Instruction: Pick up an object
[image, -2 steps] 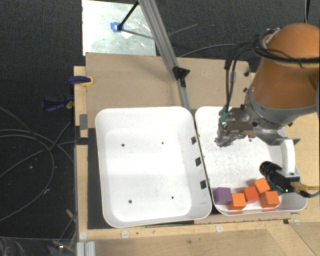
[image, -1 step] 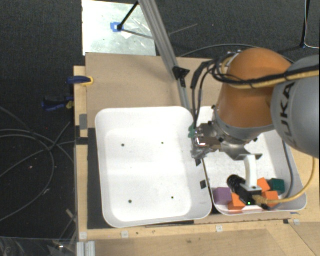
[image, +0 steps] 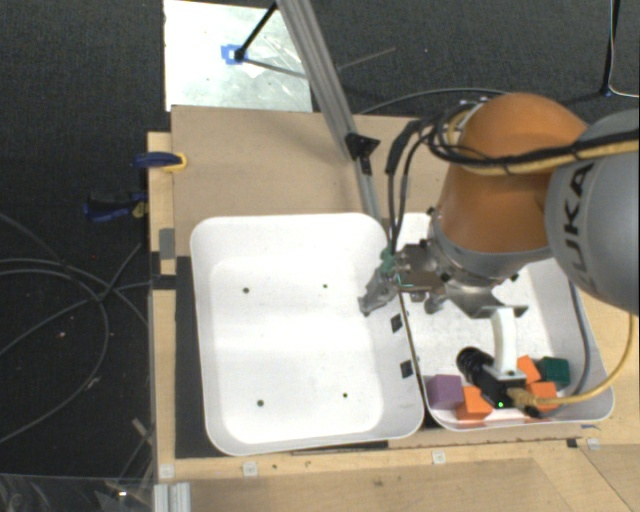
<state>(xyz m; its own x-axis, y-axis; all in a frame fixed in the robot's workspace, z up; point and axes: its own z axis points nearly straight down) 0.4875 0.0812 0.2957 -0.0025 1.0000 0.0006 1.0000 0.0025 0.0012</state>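
Blocks (image: 445, 388) in right bin (image: 550, 325); purple, orange

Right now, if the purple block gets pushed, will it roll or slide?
The purple block looks flat-faced, so it probably slides, not rolls. It seems solid, likely stiff and light. The orange block beside it may get nudged.

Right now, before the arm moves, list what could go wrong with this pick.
1. The gripper hangs over the rim where the left bin meets the right bin. Coming straight down, it may strike that rim rather than reach an object.
2. The purple block, orange block and green block crowd the right bin's near end, so a grab there might only shove neighbours or slip off.
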